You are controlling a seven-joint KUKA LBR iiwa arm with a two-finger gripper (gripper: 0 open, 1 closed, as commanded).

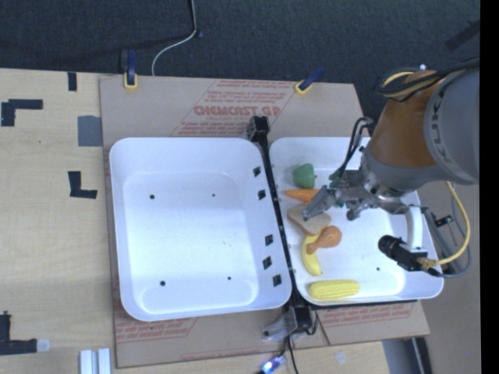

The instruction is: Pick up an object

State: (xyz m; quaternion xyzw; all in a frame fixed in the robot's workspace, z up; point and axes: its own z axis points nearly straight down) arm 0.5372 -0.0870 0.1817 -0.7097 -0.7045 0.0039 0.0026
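In the right bin (421, 287), past the corn cob (334, 290) and banana (311, 262), the gripper (321, 202) hangs open-fingered over a bread slice (306, 222); descending squarely, clear of the nearby carrot (299, 195), should serve best.

The gripper (321, 202) hung low in the right bin (390, 287), over a tan piece (308, 223), with a carrot (299, 195) just left.
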